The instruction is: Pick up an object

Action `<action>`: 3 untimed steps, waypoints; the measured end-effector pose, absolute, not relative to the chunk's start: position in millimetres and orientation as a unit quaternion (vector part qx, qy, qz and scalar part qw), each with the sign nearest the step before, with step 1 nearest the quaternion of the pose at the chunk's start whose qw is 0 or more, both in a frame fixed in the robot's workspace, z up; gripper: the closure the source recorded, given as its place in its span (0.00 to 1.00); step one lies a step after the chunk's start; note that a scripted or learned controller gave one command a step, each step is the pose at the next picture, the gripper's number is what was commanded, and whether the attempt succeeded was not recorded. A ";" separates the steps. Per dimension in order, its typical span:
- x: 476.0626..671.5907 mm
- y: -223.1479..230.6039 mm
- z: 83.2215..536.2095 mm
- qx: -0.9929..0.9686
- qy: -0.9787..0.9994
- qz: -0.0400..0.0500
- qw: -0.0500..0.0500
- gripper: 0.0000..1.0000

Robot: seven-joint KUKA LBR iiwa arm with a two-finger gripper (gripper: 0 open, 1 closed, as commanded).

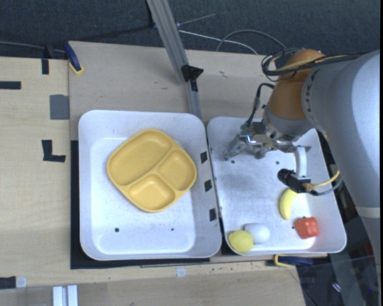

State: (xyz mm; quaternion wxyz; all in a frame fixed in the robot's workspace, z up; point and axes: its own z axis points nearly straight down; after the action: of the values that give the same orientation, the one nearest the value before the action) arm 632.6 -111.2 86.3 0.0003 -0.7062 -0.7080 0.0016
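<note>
Bench with 2 white bins side by side. Left bin [92,171]: 1 yellow divided plate [152,169], lying flat. Right bin [242,183]: gripper [247,146] at far end, fingers spread, nothing between them. Along the near right edge: 1 yellow banana [287,203], 1 orange block [306,227], 1 white ball [258,233] touching 1 yellow ball [240,241].

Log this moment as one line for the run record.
arm: over right bin | claw: low at its upper left, nothing seen held | right bin: yellow ball, white ball, red block | left bin: yellow divided plate
</note>
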 end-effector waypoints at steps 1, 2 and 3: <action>633.1 -110.2 98.2 -0.706 -0.708 0.001 0.001 1.00; 637.3 -105.8 161.0 -0.706 -0.708 -0.002 -0.002 1.00; 641.3 -96.5 219.6 -0.706 -0.708 -0.002 -0.002 1.00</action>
State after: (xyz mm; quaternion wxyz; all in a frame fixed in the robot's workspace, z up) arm 641.3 -96.5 219.6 -0.0018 -0.7061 -0.7081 -0.0016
